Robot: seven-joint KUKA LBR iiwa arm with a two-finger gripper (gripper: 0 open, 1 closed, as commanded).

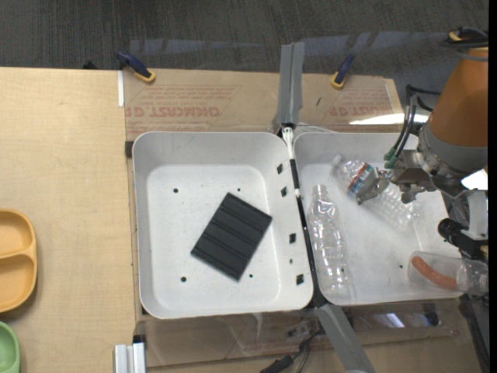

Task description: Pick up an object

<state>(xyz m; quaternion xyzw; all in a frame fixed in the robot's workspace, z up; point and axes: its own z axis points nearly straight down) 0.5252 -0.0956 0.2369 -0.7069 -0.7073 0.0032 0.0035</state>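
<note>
— What sort of place do you work in?

— A robotics lab, by the look of it. My tabletop (54, 146) is plain light wood, with two white bins (151, 162) set side by side on cardboard (194, 103) held down by spring clamps (136, 67).

— Anything else?

— Grey office carpet (233, 14) beyond the bench, loose cables (404, 130) by my arm, and aluminium framing (291, 84) between the bins.
</note>
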